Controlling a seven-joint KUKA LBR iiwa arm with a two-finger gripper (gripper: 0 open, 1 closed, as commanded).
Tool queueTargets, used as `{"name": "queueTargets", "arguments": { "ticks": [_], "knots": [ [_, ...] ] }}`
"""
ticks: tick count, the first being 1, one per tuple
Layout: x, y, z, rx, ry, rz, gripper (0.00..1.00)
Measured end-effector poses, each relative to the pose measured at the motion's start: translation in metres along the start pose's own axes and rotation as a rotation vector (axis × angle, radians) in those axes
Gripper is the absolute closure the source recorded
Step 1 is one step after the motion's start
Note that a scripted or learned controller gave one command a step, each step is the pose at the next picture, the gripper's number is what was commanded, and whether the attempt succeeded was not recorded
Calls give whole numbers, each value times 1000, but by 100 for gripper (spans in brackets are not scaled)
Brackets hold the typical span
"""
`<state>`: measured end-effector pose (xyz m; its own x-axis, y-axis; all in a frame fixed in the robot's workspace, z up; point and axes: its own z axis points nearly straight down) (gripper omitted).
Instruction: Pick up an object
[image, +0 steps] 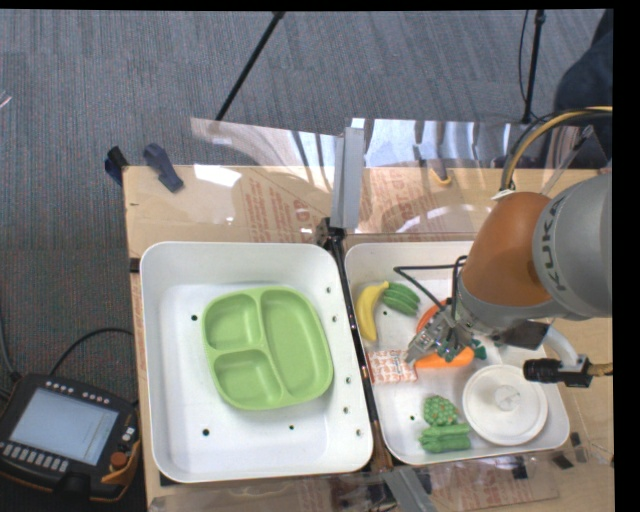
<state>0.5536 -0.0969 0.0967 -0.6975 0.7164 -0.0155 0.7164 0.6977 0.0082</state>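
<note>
We are seeing the claw hovering low over the carrot at the right bin's centre; we cannot tell its state. A banana is lying at ten o'clock, a white lid at four, broccoli at six. The green plate is sitting centred in the left bin, leaving open margins along every edge.

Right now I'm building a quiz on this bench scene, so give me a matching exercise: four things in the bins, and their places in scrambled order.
Things:
1. green divided plate
2. banana
3. white round lid
4. carrot

Places:
A. right bin, near-right corner
B. under the gripper
C. left bin, in the middle
D. right bin, along its left wall

Pairs: 1-C, 2-D, 3-A, 4-B
</note>
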Motion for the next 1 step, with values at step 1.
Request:
{"name": "queueTargets", "arguments": {
  "ticks": [1],
  "knots": [
    [23,67,-96,0,9,65,100]
  ]
}}
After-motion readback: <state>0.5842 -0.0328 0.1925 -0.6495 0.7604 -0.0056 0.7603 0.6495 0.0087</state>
